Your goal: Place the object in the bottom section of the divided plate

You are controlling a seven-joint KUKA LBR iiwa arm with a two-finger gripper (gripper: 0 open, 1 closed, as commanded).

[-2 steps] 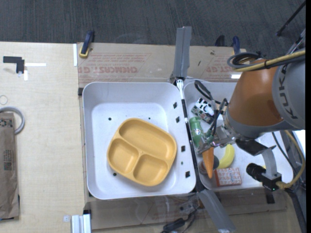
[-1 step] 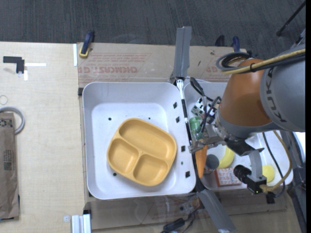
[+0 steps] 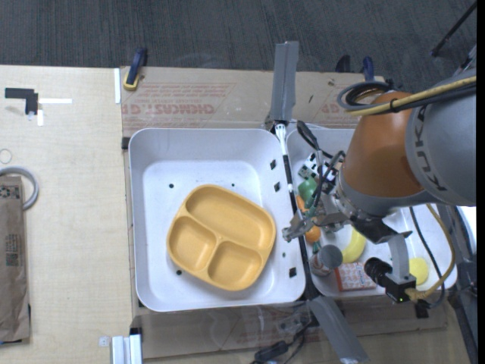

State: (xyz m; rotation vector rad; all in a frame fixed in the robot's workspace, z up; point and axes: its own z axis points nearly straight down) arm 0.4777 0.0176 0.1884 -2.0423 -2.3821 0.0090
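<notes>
Over the right bin [image 3: 436, 279], the gripper [image 3: 307, 226] hangs among small objects; its grip state cannot be told.

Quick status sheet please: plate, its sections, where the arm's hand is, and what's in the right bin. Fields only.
plate: yellow divided plate in the left bin, tilted relative to the bin's sides
plate sections: three, nothing in any of them
arm: over the right bin, orange band visible
hand: hand low by the divider between the bins; grasp cannot be judged
right bin contents: yellow objects, an orange piece, a green piece, a printed red-and-white item, partly hidden by the arm
task status: nothing placed yet
</notes>
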